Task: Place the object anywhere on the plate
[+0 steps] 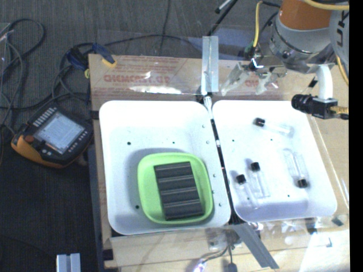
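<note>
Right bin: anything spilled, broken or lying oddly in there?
Nothing looks spilled or broken. Four clear vials with black caps lie flat in the right bin, scattered at differing angles. The green plate in the left bin already carries a dark ribbed block.

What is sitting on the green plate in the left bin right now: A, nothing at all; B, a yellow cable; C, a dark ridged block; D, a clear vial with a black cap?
C: a dark ridged block lies on the green plate in the left bin.
</note>
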### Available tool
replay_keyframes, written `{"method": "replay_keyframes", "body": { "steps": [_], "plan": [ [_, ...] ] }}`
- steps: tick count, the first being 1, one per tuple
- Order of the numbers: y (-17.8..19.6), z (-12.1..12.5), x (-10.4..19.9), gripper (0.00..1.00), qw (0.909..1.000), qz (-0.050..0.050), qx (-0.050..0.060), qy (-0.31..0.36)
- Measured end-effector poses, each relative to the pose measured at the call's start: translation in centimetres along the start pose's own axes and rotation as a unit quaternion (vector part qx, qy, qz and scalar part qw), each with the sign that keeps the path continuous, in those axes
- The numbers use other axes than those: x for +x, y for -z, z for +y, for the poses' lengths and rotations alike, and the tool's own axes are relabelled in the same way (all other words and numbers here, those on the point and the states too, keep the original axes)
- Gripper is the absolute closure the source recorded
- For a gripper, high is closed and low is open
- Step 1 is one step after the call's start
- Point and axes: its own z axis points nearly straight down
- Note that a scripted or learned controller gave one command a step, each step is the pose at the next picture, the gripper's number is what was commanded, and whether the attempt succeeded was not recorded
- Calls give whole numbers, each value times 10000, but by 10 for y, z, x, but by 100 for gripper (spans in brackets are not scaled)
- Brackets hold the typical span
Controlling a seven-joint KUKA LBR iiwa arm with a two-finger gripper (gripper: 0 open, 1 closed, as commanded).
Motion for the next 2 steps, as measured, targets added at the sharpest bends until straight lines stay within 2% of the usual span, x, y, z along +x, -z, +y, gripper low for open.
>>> {"method": "replay_keyframes", "body": {
  "steps": [1, 2],
  "plan": [
    [-25, 36, 24, 0, 9999, -9, 8, -119],
    [-68, 55, 71, 0, 9992, -6, 13, -391]
  ]
}}
